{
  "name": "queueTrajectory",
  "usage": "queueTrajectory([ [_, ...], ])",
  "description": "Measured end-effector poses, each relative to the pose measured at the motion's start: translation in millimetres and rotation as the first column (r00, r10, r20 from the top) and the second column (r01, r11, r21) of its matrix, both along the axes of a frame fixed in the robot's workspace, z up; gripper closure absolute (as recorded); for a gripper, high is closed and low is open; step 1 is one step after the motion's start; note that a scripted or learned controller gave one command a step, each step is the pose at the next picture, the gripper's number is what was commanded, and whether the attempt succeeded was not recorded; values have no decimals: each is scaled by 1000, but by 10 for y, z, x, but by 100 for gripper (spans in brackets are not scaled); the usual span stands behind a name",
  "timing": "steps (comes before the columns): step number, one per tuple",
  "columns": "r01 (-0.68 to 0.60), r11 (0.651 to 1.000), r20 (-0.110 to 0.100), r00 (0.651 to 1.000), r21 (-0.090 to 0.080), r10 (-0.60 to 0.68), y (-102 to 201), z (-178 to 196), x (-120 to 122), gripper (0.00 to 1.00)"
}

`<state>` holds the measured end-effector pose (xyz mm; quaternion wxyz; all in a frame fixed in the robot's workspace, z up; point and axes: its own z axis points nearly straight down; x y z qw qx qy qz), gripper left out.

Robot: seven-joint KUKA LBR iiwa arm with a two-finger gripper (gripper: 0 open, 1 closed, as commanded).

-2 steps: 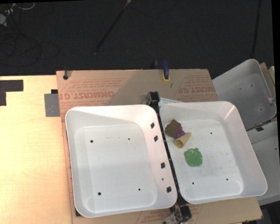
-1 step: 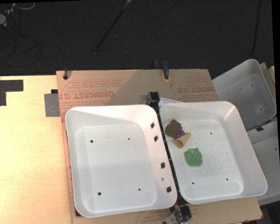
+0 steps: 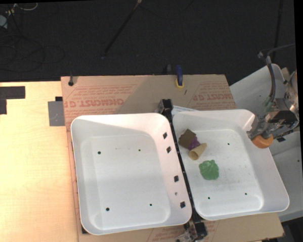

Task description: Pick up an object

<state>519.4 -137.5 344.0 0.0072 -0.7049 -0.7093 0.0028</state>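
Jaws at the frame's right edge, state I cannot tell; I judge the green lump point(image 3: 209, 170) light and soft, best pinched across its middle.

Smooth glossy white plastic bins point(image 3: 126, 220), matt brown cardboard sheet point(image 3: 115, 97) beneath, pale wood bench point(image 3: 27, 170)

A dark floor point(image 3: 137, 38) with thin cables point(image 3: 14, 19) is seen behind a light wooden bench point(image 3: 28, 190).
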Motion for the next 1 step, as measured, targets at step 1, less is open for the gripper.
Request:
queueTrajectory([
  [1,-3,1000,4,1000,-2,3,877,-553,-28,100],
])
